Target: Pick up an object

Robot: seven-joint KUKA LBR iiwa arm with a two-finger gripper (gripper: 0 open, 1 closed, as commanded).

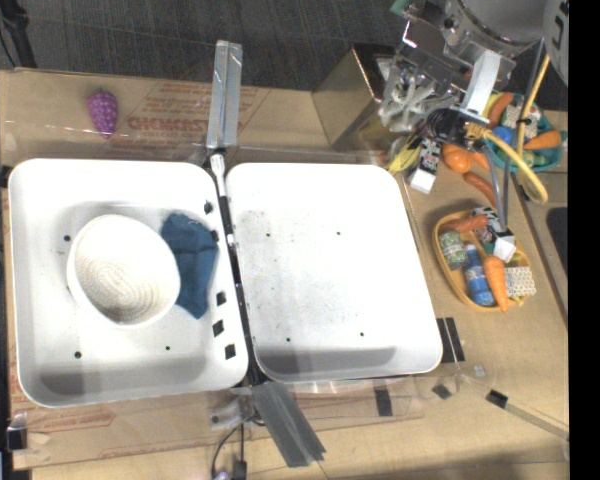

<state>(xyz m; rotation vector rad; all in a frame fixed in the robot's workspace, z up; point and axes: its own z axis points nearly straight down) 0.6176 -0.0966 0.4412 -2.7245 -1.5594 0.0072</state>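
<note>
In the left bin point(40, 368) lie a round cream woven object point(123, 268) and a dark blue cloth point(192, 260) touching its right side. My gripper point(408, 96) hangs high above the bench beyond the far right corner of the right bin point(380, 348), away from both objects. Its pale fingers point(398, 98) point down over the brown board, and nothing shows between them.
A purple berry-like toy point(102, 111) lies on the board behind the left bin. A yellow basket of small items point(483, 258) and a pile of colourful toys point(500, 133) sit right of the right bin. A grey metal strip point(224, 93) stands between the bins at the back.
</note>
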